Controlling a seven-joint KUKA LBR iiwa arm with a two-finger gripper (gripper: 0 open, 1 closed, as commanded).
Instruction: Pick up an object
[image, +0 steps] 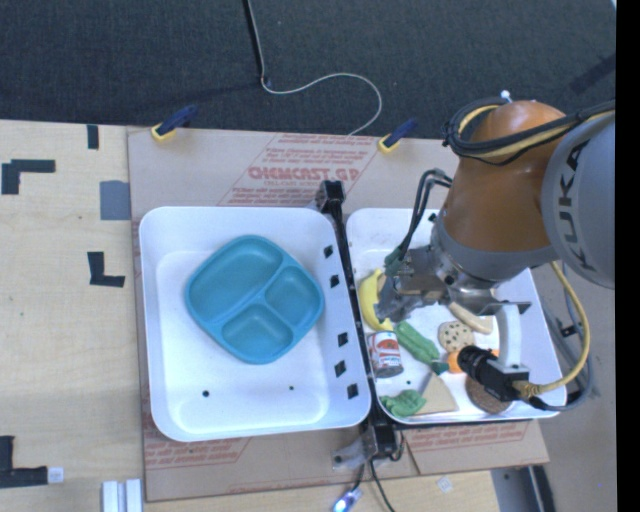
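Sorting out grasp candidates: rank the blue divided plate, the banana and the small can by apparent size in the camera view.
1. blue divided plate, clearly the largest.
2. banana, though the tool hides part of it, so its full length is unsure.
3. small can, the smallest; it looks close to the banana's visible part.

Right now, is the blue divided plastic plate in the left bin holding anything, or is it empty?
Empty. The blue divided plastic plate lies flat in the left bin, and all three compartments show bare blue.
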